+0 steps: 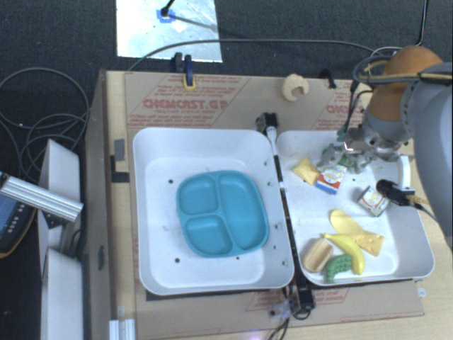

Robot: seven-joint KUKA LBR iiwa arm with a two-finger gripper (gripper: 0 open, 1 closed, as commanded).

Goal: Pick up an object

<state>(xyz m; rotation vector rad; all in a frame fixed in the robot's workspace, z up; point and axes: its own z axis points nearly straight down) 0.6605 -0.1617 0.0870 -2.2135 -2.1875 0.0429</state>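
My gripper (345,156) hangs low over the back of the right bin (417,257), just above a small red, white and blue carton (328,183). A yellow wedge (304,169) lies to the carton's left. A small pale box (371,201) sits to the right of the carton. Toward the front of this bin lie a banana (348,248), a yellow oval piece (343,222), a cheese wedge (370,242), a tan bun (316,254) and a green piece (338,267). Nothing shows clearly between the gripper and the carton.
The left bin (152,154) holds a blue divided plate (221,212). A beige lump (296,86) lies on the cardboard behind the bins. The grey arm (425,119) comes in over the right bin's back right corner.
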